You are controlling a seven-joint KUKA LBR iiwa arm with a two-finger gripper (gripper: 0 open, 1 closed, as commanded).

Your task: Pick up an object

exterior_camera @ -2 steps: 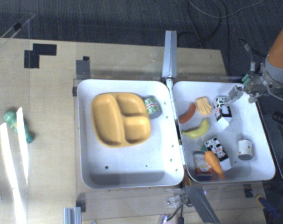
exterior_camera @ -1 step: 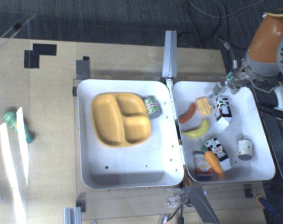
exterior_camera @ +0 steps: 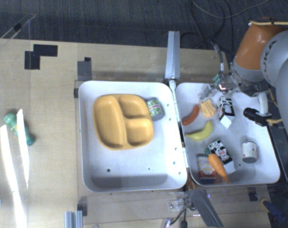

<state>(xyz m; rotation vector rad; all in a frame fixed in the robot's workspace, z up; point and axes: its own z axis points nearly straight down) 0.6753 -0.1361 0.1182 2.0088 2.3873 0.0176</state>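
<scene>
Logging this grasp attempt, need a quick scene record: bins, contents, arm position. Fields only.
left bin: yellow divided tray, small green-labelled can touching the tray's right edge
right bin: banana, red sausage, carrot, white cup, black-and-white carton, jar
arm: above the right bin's top right corner
pincer: near the bin's upper rim, finger state unclear
held object: none visible

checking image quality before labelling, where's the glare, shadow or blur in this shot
Camera view: bright overexposed streaks of glare on the tan bench at far left; a soft shadow along the near inner wall of the left white bin, beyond the yellow divided plastic tray; the grey arm with orange band looks soft at the right edge, and the gripper is small and blurred.
</scene>
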